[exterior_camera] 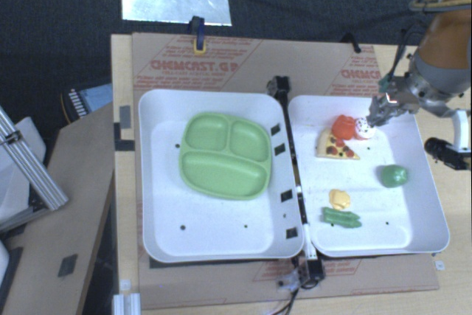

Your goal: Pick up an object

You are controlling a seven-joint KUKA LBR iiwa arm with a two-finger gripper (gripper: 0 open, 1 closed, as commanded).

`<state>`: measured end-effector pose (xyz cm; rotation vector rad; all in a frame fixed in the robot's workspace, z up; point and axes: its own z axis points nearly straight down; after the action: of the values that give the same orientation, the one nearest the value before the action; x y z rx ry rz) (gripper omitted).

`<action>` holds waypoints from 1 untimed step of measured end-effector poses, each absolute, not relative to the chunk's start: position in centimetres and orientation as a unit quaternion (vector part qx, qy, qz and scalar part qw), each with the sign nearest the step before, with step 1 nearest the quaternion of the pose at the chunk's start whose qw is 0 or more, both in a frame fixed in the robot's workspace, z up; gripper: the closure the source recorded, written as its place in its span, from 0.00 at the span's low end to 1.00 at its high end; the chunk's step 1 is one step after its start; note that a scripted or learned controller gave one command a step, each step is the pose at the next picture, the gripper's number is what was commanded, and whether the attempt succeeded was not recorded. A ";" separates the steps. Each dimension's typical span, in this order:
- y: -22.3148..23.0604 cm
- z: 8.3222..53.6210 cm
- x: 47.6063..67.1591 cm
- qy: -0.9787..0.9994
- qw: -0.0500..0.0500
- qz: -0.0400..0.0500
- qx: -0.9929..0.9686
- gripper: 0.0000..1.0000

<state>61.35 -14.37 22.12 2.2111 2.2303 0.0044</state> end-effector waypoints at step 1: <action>-9.2 23.2 61.5 0.711 0.001 0.002 0.704 1.00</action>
<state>61.52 -9.16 23.24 2.2095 2.2313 0.0060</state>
